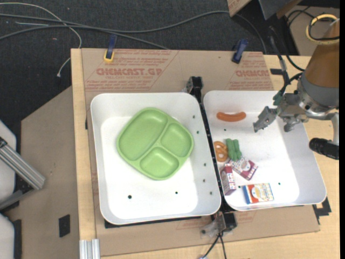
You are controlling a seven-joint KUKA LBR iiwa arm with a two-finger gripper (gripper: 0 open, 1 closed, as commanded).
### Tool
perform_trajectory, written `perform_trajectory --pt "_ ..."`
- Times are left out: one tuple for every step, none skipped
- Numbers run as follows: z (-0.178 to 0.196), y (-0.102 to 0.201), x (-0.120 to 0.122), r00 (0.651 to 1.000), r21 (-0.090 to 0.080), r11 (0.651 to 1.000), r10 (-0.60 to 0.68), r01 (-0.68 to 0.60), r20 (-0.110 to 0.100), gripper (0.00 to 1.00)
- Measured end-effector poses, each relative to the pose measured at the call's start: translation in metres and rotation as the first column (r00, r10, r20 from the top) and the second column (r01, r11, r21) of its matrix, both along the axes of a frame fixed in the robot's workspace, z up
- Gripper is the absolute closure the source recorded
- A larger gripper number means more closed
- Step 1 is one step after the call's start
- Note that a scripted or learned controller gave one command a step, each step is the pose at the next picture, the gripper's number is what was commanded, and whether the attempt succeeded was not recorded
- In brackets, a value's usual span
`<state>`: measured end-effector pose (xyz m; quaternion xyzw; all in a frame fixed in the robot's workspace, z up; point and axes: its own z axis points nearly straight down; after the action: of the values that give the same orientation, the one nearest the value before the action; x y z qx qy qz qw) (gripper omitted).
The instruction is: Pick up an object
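In the camera view, two white bins stand side by side on a cardboard-covered bench. The left bin [105, 161] carries a green divided plate [155, 143], which lies a little toward the far edge of that bin. The right bin [302, 182] carries the small things that could be picked. A toy sausage [231, 116] lies near the far left corner. A pretzel [220, 150] lies by the left edge, about midway, with a green piece, perhaps toy beans [233, 147], just beside it. Nearer the front are two dark red packets [237, 174], and close to the front edge a small box with an orange and white picture [257, 193].

The gripper [276, 120] hangs over the far part of the right bin, to the right of the sausage and apart from it. Its two fingers appear spread apart, one grey finger [263, 120] clearly visible, and nothing is between them.

I judge that the task is at its beginning: no object is lifted, all of them rest on the bin floor. What is left is the descent onto one object, the closing, and the lift. The sausage seems the closest candidate.
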<state>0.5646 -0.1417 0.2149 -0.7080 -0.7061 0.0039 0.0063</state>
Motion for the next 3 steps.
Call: perform_trajectory --pt "0.007 0.000 0.003 1.000 -0.002 1.000 0.003 -0.003 0.013 0.00" --pt "-0.041 0.010 0.003 1.000 -0.002 1.000 0.003 -0.003 0.012 0.00" --pt "-0.084 0.007 0.004 1.000 -0.001 1.000 0.002 -0.002 0.008 0.00"
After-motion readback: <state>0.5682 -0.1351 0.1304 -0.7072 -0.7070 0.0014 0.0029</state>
